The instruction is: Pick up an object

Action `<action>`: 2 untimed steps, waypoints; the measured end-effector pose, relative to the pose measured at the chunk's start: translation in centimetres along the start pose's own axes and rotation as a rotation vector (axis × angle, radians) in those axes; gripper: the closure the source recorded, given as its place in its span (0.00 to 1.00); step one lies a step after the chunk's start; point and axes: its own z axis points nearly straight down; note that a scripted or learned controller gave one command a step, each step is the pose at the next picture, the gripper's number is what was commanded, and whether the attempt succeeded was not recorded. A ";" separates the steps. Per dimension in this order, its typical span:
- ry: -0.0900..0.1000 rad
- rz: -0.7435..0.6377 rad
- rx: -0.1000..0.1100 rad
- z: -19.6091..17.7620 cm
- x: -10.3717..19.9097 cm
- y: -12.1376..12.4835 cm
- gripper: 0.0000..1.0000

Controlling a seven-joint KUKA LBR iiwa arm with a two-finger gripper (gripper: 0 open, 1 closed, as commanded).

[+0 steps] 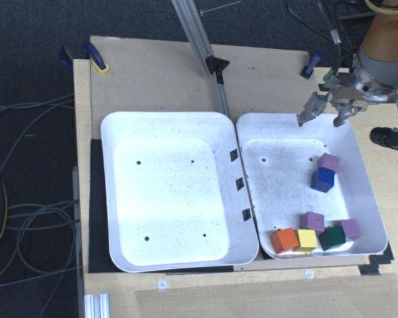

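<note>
The gripper (325, 116) hangs spread and bare over the right bin's (278, 128) far rim, likely staged for descent; the blue cube (323, 179) sits nearest, toward the bin's middle.

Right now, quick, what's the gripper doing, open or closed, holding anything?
Gripper: jaws open, nothing between them, above the far edge of the right bin, apart from the blocks.
</note>
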 end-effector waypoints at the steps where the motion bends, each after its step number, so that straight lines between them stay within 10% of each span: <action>1: 0.000 0.000 0.000 0.0 0.0 0.0 0.00; 2: 0.000 -0.001 0.005 4.8 0.4 0.8 0.00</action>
